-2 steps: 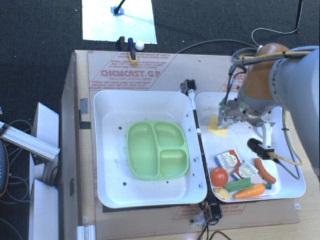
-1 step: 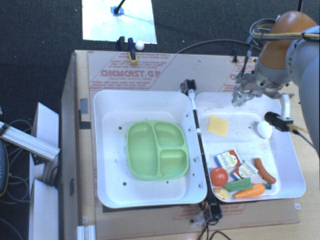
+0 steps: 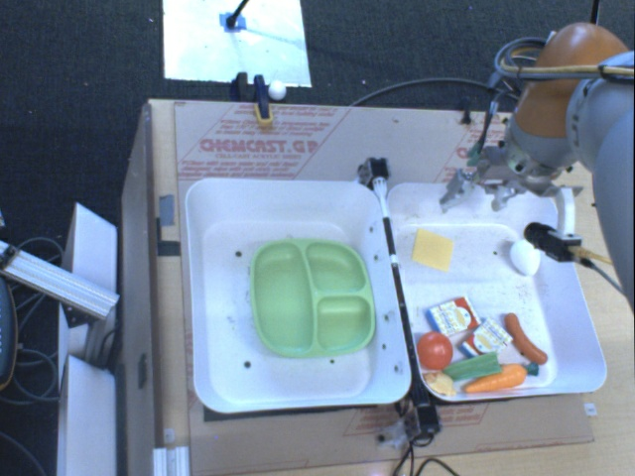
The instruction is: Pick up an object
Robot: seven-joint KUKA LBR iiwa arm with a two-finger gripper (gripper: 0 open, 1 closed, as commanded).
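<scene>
Two bins, hand spread and holding nothing at far rim of right bin

Arm comes in from the right, grey with orange band, hand hanging over the far edge of the right bin. Fingers stand apart, nothing between them; whether the tips touch the bin rim I cannot tell.

Nearest object to the hand: yellow cheese slice, flat on the bin floor just below the hand toward the camera, apart from it. White egg lies to the hand's right and nearer the camera, beside a black fitting on the arm's cable.

Well apart from the hand, at the near end of the same bin, a cluster: two small cartons side by side, second carton touching or almost touching the first; red tomato just left of them; sausage to their right, lying at a slant; green vegetable and orange carrot lying side by side against the near wall, carrot closest to camera. Something pale yellow under the tomato, too small to tell.

Left bin sits across the divider, left of the hand, well apart; a green divided plate with three compartments lies flat in its middle.

Both bins rest on a cardboard-covered worktop.
</scene>
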